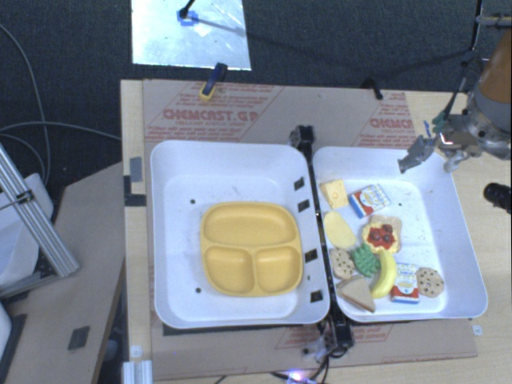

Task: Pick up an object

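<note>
The tool [436, 152] sits over the far right corner of the right bin [456, 214], at the end of the grey arm entering from the right. Its two fingers are spread apart, with nothing between them; one finger [412, 155] points toward the bin's far wall and the other lies just beside the right rim. Below the tool, the far and right portions of the bin floor are bare white, giving open room along both of those edges. The objects cluster against the bin's left wall and near edge: a cheese wedge [335, 193] and a small blue and red carton [369, 199] farthest in, then a pale yellow oval piece [339, 230], a pizza slice [382, 235], a green piece [366, 260], a banana [386, 274], a sandwich [357, 295], a second small carton [406, 282] and a cookie [430, 281] nearest the front rim. The left bin [172, 214] holds a yellow divided tray [251, 247] at its centre, with bare floor on all sides. Both bins rest on the table [264, 106].
</note>
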`<state>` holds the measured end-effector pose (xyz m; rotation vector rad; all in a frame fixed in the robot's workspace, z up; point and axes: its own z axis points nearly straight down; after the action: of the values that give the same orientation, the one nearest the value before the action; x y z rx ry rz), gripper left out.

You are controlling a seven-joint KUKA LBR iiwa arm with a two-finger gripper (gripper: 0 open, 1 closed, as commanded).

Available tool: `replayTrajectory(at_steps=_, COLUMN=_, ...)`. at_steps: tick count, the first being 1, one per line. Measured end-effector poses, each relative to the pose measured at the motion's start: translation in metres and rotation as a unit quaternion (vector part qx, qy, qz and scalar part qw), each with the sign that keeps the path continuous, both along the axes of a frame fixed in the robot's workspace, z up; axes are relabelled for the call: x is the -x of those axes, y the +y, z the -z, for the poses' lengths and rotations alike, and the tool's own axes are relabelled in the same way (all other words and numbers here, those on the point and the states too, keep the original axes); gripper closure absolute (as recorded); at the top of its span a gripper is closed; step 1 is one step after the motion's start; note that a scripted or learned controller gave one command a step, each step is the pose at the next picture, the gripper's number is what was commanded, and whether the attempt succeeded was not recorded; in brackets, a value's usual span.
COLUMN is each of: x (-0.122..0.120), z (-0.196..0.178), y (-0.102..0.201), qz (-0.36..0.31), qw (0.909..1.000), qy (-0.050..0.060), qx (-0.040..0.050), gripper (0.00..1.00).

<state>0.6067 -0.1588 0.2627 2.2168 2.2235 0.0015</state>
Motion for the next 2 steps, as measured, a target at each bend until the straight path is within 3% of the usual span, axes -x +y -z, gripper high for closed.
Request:
replayTrajectory(at_steps=1, x=0.046, z=0.121, y=0.061, qz=-0.002, qw=1.0000, qy=0.007, qx=-0.0030, gripper=0.00)
replayTrajectory(at_steps=2, x=-0.016, z=0.096, y=0.041, qz=-0.001, qw=1.0000, qy=-0.003, qx=0.0008, gripper=0.00)
